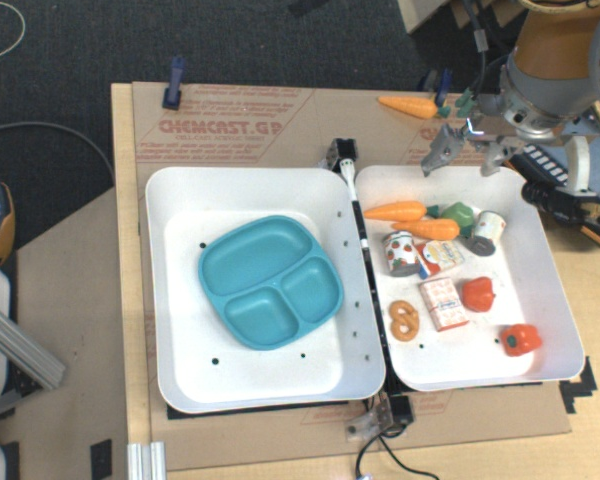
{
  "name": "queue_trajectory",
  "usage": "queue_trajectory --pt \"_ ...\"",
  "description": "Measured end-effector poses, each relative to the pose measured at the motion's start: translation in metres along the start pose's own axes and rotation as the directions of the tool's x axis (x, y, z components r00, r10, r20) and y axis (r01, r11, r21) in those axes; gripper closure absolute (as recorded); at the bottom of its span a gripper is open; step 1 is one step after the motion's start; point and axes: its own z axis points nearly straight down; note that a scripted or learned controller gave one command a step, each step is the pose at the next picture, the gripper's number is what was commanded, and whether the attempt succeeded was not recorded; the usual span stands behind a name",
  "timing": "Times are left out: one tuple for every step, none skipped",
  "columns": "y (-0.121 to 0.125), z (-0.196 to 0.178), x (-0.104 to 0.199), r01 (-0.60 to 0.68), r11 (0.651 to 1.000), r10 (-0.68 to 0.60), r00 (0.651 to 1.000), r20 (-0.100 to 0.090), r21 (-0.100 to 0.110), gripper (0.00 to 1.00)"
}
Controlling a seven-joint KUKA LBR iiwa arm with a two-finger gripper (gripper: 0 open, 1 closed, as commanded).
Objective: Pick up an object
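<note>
My gripper (pixel 466 155) hangs above the far rim of the right bin (pixel 550 268), its two fingers spread apart with nothing between them. Below it in that bin lie two carrots (pixel 394 210) (pixel 430 229), a green pepper (pixel 460 214), a small tin can (pixel 487 230), a red-and-white cup (pixel 402 255), a small white packet (pixel 441 256), a pink box (pixel 443 302), a pretzel (pixel 404 320) and two red peppers (pixel 478 293) (pixel 521 340). The gripper touches none of them.
The left bin (pixel 170 268) holds a teal divided plate (pixel 270 281). Another carrot (pixel 409 106) lies on the cardboard behind the right bin. A black clip (pixel 342 154) sits at the far end of the seam between the bins.
</note>
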Motion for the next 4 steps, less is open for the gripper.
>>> queue_trajectory --pt "-0.066 0.078 0.084 0.006 1.0 -0.006 1.0 -0.004 0.012 0.0" --pt "-0.061 0.062 0.078 -0.001 1.0 0.001 1.0 0.001 -0.003 1.0" --pt "-0.126 -0.094 0.07 0.0 1.0 0.0 1.0 0.0 -0.018 1.0" --pt "-0.163 -0.096 0.121 0.006 1.0 -0.006 1.0 -0.002 0.002 1.0"
